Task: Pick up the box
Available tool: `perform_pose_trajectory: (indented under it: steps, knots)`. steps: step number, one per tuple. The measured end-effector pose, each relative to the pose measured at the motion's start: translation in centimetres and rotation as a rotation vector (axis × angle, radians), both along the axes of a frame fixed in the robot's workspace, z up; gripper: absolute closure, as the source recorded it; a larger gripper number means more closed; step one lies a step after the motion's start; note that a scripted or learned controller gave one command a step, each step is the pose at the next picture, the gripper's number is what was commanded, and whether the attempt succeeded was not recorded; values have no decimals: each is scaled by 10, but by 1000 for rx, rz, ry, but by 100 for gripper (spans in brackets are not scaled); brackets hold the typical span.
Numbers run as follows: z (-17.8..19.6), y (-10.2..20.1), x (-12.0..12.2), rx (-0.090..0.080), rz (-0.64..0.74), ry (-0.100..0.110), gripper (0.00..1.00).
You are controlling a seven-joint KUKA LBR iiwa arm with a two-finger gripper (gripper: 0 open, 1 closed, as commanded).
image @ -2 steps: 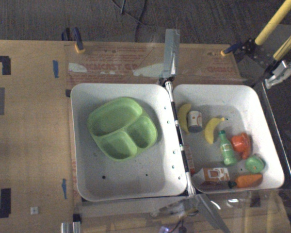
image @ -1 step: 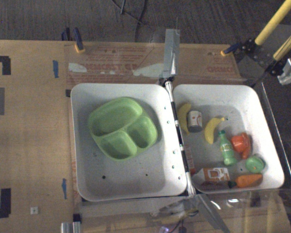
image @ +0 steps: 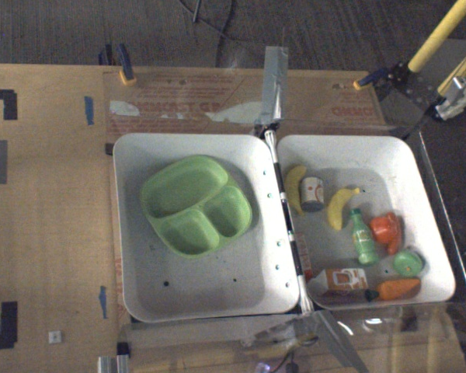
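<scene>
The box [image: 343, 280] is a small orange and white carton. It lies flat in the front left corner of the right bin [image: 419, 169], close to the bin's front wall. An orange carrot [image: 396, 289] lies just to its right, nearly touching its end. A green bottle [image: 363, 238] lies a little behind it.
The right bin also holds two yellow bananas [image: 340, 207] [image: 294, 188], a small can [image: 313, 193], a red-orange cup [image: 386, 228] and a round green piece [image: 408, 263]. The left bin [image: 140, 286] holds a green divided plate [image: 196, 205]. A yellow pole with clamps [image: 443, 29] stands at the far right.
</scene>
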State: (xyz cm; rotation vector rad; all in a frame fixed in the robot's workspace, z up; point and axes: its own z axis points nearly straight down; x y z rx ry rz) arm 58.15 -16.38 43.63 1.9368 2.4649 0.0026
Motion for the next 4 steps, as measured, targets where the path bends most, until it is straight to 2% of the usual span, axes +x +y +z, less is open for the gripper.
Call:
perform_pose_trajectory:
  steps: [1,3,4]
  knots:
    - [0,-30,71,1,-283,0,100]
    - [24,-26,74,-5,-274,-13,100]
    - [23,-25,75,-5,-273,-12,0]
